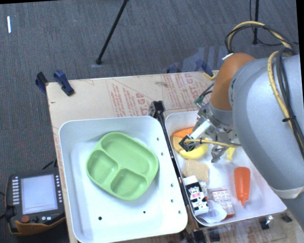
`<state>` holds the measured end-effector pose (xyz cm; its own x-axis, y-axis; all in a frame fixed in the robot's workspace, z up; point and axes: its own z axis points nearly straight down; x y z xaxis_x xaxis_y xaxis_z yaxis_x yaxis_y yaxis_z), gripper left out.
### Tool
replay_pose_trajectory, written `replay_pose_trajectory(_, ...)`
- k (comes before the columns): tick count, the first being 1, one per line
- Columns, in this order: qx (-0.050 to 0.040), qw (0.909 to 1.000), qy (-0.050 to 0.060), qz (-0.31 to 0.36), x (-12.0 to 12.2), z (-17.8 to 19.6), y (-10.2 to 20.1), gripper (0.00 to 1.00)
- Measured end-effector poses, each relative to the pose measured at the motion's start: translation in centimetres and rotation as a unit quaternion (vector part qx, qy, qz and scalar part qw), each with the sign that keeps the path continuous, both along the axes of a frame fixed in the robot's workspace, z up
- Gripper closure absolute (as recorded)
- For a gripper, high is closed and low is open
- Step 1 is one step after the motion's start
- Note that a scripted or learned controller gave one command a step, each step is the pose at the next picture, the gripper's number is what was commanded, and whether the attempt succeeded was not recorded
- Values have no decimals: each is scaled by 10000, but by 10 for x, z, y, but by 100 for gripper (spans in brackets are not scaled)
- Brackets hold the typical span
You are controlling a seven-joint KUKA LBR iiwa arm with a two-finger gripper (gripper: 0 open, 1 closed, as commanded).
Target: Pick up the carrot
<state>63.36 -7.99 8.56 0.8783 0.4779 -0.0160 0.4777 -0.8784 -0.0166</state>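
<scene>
The carrot (242, 183) is a smooth orange cone lying in the right bin (276, 204) near its right wall, with the narrow tip pointing toward the front. My gripper (221, 151) hangs over the middle of that bin, above and to the left of the carrot, and is apart from it. Directly left of the gripper lies a yellow banana (194, 151). The big grey arm covers the bin's back right part.
The right bin also holds an orange piece (180, 133) at the back left, a tan slice (195, 169), a cow-patterned carton (196, 195), a small red-and-white pack (221, 198) and a white cup (216, 213). In the left bin (81, 223) lies a green divided plate (123, 164).
</scene>
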Motion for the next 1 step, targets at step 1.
replay_pose_trajectory(1, -29, 9957, -65, -927, -38, 0, -4, 0)
